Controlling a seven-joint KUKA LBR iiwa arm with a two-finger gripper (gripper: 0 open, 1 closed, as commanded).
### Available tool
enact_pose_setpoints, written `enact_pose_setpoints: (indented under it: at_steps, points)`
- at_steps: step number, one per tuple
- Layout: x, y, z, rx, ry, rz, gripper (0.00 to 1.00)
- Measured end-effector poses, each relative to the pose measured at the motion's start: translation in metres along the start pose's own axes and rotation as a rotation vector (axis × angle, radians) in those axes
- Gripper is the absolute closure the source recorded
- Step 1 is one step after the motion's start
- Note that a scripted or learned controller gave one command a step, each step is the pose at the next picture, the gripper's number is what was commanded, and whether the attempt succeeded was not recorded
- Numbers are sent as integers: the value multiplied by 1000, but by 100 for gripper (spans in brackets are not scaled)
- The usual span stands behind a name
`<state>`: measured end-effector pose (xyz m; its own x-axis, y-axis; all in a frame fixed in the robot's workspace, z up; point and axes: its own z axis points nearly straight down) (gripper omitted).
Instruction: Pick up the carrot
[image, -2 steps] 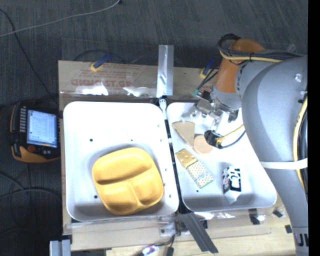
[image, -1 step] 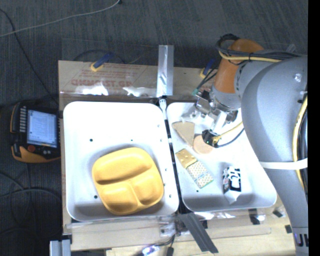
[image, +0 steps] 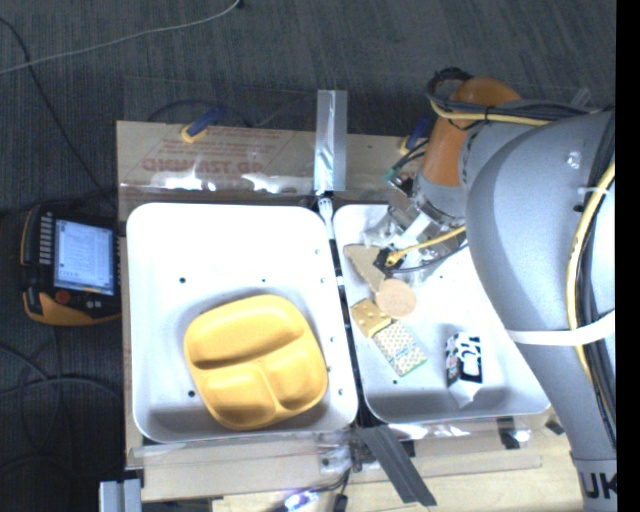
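Scanning from the biggest thing down, I see the grey arm covering the right side of the right bin, while the left bin holds a yellow divided tray. The gripper hangs over the top end of the right bin, near the wall between the bins. From this slant I cannot tell whether it is open or closed. Below it lie the small items: a black-and-white packet towards the arm, a patterned packet, a pale beige piece just beside the gripper, a round peach-coloured piece and a yellow square by the dividing wall. Nothing here reads plainly as a carrot. My best guess is the round peach-coloured piece, perhaps a carrot seen end-on, lying just below the gripper in the right bin. To do this step well, I would centre over that piece before descending, keep clear of the yellow square touching its lower edge, and close across its narrow width. I judge the crowding and the nearby wall the main risks.
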<state>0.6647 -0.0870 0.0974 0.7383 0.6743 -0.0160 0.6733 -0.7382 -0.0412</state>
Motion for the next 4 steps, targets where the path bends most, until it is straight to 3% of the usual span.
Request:
enact_pose_setpoints:
  at_steps: [1,2,3,4]
  points:
    - [-13,-29,-84,-39,13,4,0]
    - [-16,-4,7,-43,13,-6,0]
    - [-14,-3,8,-24,15,238,0]
    - [-41,-22,10,-46,25,275,0]
